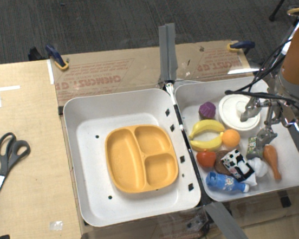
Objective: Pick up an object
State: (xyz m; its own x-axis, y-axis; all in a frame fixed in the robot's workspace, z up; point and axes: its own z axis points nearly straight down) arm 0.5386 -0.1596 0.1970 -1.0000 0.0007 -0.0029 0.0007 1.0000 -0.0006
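Nothing looks lifted yet: the gripper [262,140] hangs low over the right bin [296,176] among the toys, beside the carrot [272,161] and near the orange [230,138], its grip unreadable from here, so the pick remains undone.

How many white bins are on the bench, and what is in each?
2. The left bin holds a yellow divided tray. The right bin holds a pile of toys, including a banana; some pieces may be hidden under others or the gripper.
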